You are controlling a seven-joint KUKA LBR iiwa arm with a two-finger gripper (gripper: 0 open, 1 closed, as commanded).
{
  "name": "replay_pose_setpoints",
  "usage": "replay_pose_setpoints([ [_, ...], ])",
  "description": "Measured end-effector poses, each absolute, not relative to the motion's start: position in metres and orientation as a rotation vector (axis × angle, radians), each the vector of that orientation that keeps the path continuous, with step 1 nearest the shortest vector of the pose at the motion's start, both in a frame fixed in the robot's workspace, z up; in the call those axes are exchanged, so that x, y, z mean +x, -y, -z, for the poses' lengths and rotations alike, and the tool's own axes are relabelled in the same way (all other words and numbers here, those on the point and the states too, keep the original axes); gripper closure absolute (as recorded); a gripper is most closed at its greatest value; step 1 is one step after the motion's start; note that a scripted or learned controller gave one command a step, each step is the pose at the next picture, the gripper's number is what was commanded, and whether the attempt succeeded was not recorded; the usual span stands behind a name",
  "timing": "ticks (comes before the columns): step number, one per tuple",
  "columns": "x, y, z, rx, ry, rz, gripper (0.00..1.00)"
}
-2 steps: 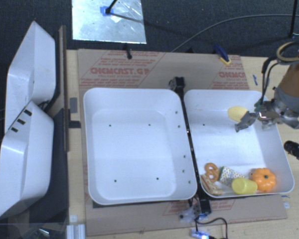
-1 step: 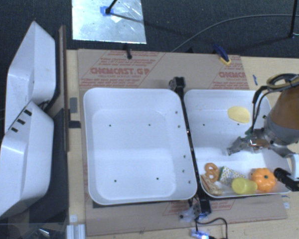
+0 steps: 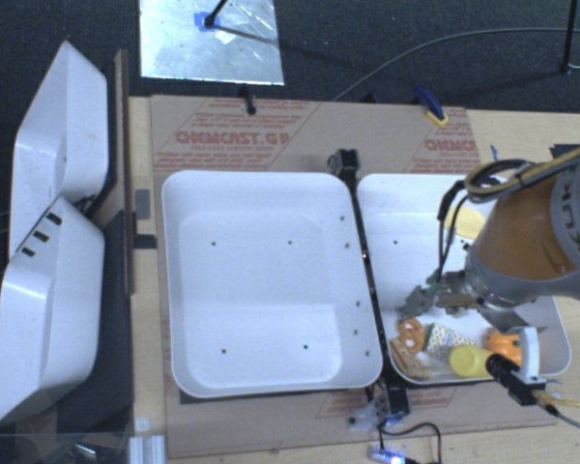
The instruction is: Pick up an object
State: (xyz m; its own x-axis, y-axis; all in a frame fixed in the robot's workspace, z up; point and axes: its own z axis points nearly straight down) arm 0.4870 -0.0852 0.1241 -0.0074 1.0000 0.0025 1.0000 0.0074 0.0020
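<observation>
My gripper hangs low over the right bin, near its front half, at the end of the grey and orange arm. Just in front of it lie several small objects along the bin's front wall: an orange pretzel-shaped piece, a patterned white item, a yellow rounded object and an orange object. The gripper sits right above and behind the pretzel-shaped piece. A pale yellow object shows further back, partly hidden by the arm and cables.
The left bin stands beside the right one, with a black divider between them. Both rest on a cardboard sheet. White bin shapes lean at the far left. A metal plate lies behind.
</observation>
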Motion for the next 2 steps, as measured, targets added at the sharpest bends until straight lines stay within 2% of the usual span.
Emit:
replay_pose_setpoints([
  [1, 0.522, 0.114, -0.180, -2.225, 2.225, 0.005, 0.00],
  [2, 0.486, 0.062, -0.184, -2.217, 2.226, 0.002, 0.00],
])
